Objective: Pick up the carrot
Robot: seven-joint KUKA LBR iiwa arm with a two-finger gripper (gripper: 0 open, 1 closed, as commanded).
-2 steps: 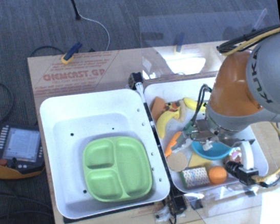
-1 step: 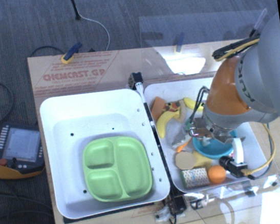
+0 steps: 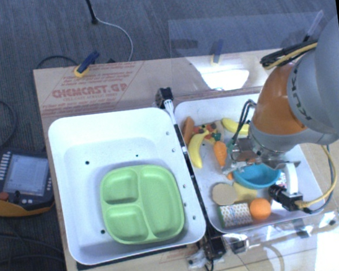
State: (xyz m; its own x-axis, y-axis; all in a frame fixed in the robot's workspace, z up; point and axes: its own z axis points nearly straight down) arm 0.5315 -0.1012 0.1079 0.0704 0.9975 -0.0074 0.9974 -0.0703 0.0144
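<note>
The small orange carrot [image 3: 220, 153] with a green top lies in the right bin [image 3: 309, 171], near its upper left, just right of a yellow banana [image 3: 195, 150]. My gripper [image 3: 237, 151] hangs low over the bin, right beside the carrot's right side. The grey wrist and its orange band [image 3: 278, 107] cover the bin's upper right part. The carrot rests on the bin floor.
The right bin also holds a brown sausage [image 3: 187, 128], a yellow piece [image 3: 233, 125], a blue bowl [image 3: 258, 177], a tan disc [image 3: 223, 193], a can [image 3: 234, 215] and an orange [image 3: 260, 209]. A green divided plate [image 3: 143, 203] sits in the left bin [image 3: 75, 176].
</note>
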